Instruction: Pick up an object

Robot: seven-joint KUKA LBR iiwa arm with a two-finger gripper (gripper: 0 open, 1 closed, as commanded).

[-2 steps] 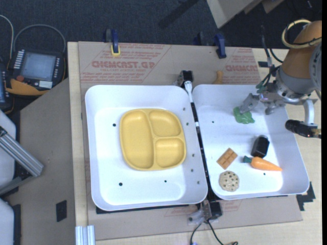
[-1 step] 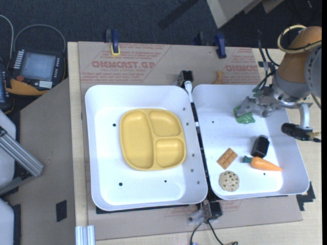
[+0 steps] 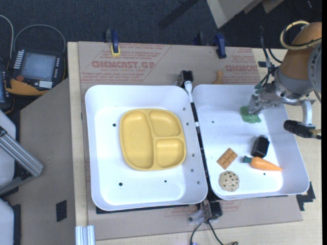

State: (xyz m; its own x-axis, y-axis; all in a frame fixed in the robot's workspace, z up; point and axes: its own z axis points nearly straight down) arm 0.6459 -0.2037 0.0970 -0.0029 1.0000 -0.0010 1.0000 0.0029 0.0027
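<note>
Gripper over green object (perhaps touching); right bin.

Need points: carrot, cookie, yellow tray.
carrot (image 3: 265,164), camera view, middle of its orange body
cookie (image 3: 229,180), camera view, centre of its top face
yellow tray (image 3: 134,137), camera view, floor of its biggest compartment

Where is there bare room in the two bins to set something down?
Left bin: only a border of floor around the yellow plate, widest along the near edge. Right bin: open floor left of the green piece under the gripper. Crowded near the cracker, cookie, black block and carrot.
</note>
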